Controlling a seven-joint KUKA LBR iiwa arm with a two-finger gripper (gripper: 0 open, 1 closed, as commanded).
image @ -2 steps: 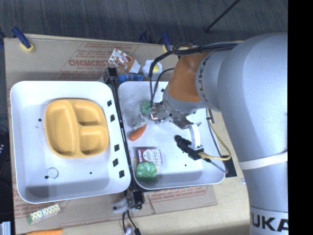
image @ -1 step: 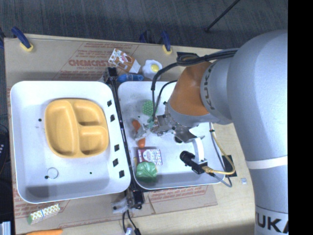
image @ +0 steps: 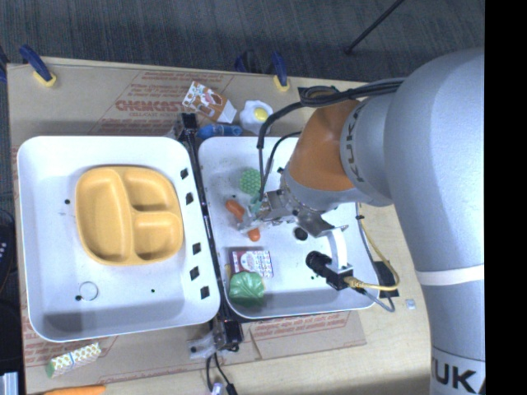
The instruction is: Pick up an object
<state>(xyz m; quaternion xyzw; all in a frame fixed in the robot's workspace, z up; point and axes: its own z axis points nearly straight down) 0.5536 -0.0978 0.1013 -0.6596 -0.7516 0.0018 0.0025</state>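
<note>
Orange object lies just left of fingers.

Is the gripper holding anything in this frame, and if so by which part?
Cannot be told: the gripper is low in the right bin beside small orange pieces, with nothing visibly between its tips.

We look down from one fixed camera above the bench, tilted at a slant. Both white bins sit side by side mid-frame, the left bin and right bin. The arm enters from the right, looming close.
</note>
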